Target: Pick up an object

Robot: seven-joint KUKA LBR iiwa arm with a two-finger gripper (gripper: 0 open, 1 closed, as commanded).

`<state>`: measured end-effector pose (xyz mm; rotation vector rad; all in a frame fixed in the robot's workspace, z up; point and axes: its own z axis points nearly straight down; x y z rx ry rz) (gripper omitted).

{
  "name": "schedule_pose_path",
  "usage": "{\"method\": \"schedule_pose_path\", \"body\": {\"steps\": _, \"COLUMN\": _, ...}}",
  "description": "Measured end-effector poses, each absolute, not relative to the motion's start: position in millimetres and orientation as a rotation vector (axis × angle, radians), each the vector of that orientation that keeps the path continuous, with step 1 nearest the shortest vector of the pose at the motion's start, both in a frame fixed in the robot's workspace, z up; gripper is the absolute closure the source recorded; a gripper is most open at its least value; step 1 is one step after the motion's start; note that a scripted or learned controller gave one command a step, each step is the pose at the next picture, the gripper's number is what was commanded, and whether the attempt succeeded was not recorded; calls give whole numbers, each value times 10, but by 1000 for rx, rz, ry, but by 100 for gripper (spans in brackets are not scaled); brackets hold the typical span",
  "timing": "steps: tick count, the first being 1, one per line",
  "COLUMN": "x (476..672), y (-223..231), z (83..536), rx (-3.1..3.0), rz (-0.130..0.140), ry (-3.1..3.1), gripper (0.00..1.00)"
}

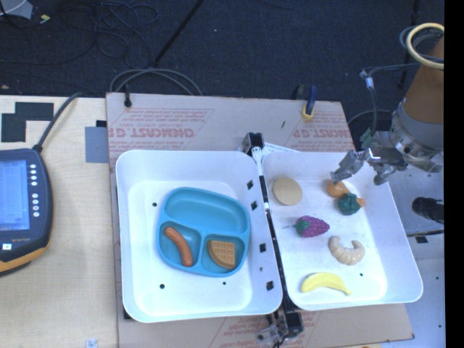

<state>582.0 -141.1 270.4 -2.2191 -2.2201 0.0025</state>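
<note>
Over right white plastic bin [395, 223], metal two-finger gripper [362, 167] hangs w/ fingers spread, gripping nothing. Just below it: orange carrot w/ green leafy top [344, 196]. Nearby: bumpy purple grapes [312, 226], curved yellow banana [325, 283].

The grey arm [424, 111] reaches in from the right edge of the camera view, its orange band showing above the wrist and a loose cable looping beside it. The wrist angles downward and to the left, carrying the hand [362, 171] low and tilted. Its two fingers [346, 168] stand spread apart, pointing down and leftward with nothing visible between them.
</note>
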Motion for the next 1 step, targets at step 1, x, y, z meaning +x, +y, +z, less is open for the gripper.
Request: {"method": "schedule_pose_path", "body": {"steps": 1, "x": 5428, "y": -1372, "z": 1773, "rx": -2213, "rz": 11, "ry": -2214, "gripper": 0}}
